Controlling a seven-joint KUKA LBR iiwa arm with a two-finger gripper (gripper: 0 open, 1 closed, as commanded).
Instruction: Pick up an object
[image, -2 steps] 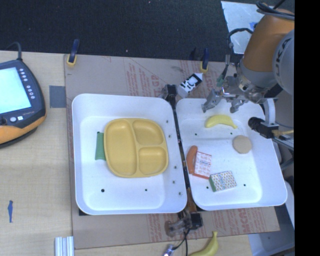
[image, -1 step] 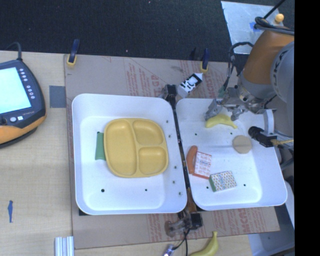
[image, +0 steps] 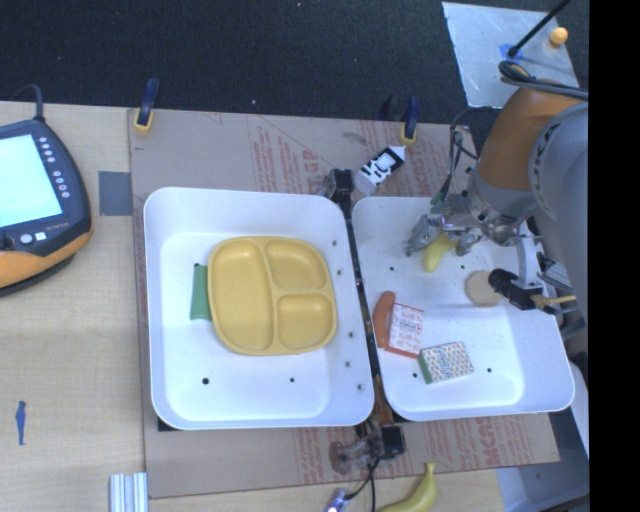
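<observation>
My gripper (image: 441, 243) is low over the far part of the right bin (image: 540, 395), its two metal fingers spread open. A small yellow piece (image: 433, 259) lies just below and between the fingertips, resting on the bin floor; I cannot tell whether either finger touches it. A tan round disc (image: 481, 288) lies to the right of it. Nearer the front lie an orange sausage shape (image: 383, 314), a white and red packet (image: 406, 328) and a small patterned block (image: 446, 361).
The left bin (image: 170, 390) holds a yellow divided plate (image: 271, 295) lying on a green flat piece (image: 199, 292). A teach pendant (image: 35, 205) sits at the bench's left. A banana (image: 419, 492) lies outside the bins at the front. Clamps stand at the bins' shared wall.
</observation>
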